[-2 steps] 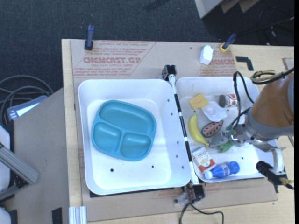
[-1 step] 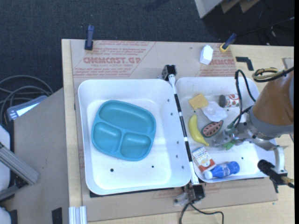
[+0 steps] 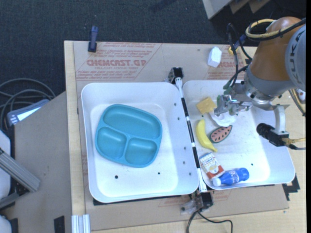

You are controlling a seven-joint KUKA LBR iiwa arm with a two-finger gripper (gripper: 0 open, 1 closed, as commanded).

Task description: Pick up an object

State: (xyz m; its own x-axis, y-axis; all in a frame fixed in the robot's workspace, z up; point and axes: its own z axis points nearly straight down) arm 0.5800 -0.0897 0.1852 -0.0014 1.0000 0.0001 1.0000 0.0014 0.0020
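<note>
The grey arm (image 3: 284, 47) reaches in from the right, its orange band above the wrist. The pincer (image 3: 224, 108) points downward and to the left, hanging low.

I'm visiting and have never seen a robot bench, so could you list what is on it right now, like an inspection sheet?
Surface: wooden bench bearing two white bins.
Job's things: right bin holds a banana, watermelon slice, yellow block, bottle, small packet.
Clutter: blue divided plate in the left bin.
Grippers: tool above the right bin, near the watermelon slice.
Cables: black cables on the arm.
Surroundings: dark carpet.
</note>
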